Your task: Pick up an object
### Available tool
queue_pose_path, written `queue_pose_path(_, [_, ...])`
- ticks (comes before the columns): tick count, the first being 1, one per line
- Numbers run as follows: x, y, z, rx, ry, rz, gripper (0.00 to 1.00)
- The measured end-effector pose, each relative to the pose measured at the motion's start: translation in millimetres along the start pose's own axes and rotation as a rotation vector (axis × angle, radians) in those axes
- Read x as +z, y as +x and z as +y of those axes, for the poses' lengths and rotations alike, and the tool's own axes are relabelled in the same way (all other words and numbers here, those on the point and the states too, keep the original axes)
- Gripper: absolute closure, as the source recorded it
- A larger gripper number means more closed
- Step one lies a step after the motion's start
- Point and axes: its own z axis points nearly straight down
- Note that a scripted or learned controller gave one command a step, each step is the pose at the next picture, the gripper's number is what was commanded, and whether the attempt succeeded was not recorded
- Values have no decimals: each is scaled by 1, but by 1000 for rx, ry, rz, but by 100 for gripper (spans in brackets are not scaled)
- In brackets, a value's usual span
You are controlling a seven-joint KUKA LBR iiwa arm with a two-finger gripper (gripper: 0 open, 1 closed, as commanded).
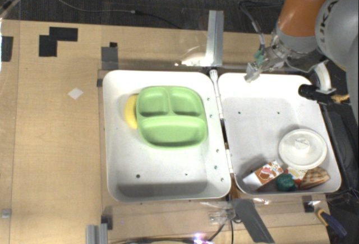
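Note:
My gripper hangs over the far edge of the right bin, at the end of the grey arm with the orange band. Nothing shows between its tips. In the right bin's near right corner sit a white round lidded container, a small red and white packet, a teal object and a brown item. The left bin holds a green compartment tray with a yellow object partly tucked under its left side.
A metal post stands behind the divide between the two bins. A black cable fitting lies over the right bin's far right rim. The wooden bench spreads to the left.

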Motion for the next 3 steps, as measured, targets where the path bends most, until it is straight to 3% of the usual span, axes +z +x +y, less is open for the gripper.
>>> queue_pose_path(1, [13, 63, 24, 29, 7, 5, 100])
queue_pose_path(2, [13, 132, -51, 176, 10, 5, 100])
queue_pose_path(3, [14, 84, -84, 262, 12, 5, 100])
